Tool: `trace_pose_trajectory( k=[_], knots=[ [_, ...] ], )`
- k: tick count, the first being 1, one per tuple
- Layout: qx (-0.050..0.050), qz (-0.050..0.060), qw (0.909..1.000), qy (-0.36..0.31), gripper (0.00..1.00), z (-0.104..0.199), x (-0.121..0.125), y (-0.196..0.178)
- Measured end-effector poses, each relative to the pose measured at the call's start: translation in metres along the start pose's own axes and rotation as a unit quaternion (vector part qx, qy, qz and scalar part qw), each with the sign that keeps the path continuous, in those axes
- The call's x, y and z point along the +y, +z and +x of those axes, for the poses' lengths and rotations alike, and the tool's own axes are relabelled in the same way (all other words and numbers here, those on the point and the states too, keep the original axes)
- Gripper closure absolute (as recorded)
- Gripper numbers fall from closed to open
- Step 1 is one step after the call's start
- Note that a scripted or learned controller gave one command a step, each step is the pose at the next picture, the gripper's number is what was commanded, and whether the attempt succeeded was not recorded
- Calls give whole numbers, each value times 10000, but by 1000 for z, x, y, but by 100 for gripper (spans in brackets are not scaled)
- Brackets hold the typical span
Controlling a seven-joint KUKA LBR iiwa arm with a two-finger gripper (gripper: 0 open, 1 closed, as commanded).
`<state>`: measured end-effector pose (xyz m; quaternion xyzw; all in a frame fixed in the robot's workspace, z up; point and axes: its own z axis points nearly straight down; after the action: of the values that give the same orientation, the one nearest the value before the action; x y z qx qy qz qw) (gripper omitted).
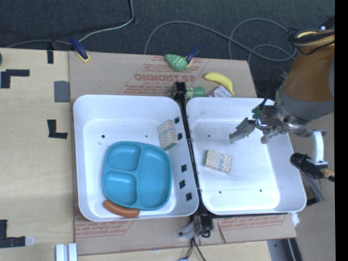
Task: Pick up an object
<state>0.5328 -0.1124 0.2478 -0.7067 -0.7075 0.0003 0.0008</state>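
Note:
A small patterned square packet [218, 161] lies flat in the middle of the right bin [283, 194]. My gripper [253, 132] hovers over that bin's upper right part, up and to the right of the packet and apart from it. Its fingers [238, 133] are spread, with nothing between them. In the left bin [87, 113] a blue divided plate [136, 174] fills the lower part, an orange sausage-shaped toy [121, 209] lies at its front edge, and a second patterned packet [168, 131] with a green piece leans by the right wall.
Behind the bins on the cardboard lie a yellow banana [219, 81], a green toy [176, 61] and a small pink-white item [220, 92]. A black clamp [180, 88] sits where the bins meet. Cables run across the dark floor at the back.

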Motion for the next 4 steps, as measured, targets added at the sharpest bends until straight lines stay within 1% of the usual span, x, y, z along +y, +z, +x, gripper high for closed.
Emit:
trace_pose_trajectory(
  k=[1, 2, 3, 4],
  knots=[
    [0, 9, 10000, 4, 0, 12, 26, 77],
    [-3, -20, 10000, 3, 0, 7, 31, 161],
    [-5, -9, 10000, -1, 0, 19, 91, 142],
    [-6, -1, 10000, -5, 0, 15, 135, 154]
  ],
)
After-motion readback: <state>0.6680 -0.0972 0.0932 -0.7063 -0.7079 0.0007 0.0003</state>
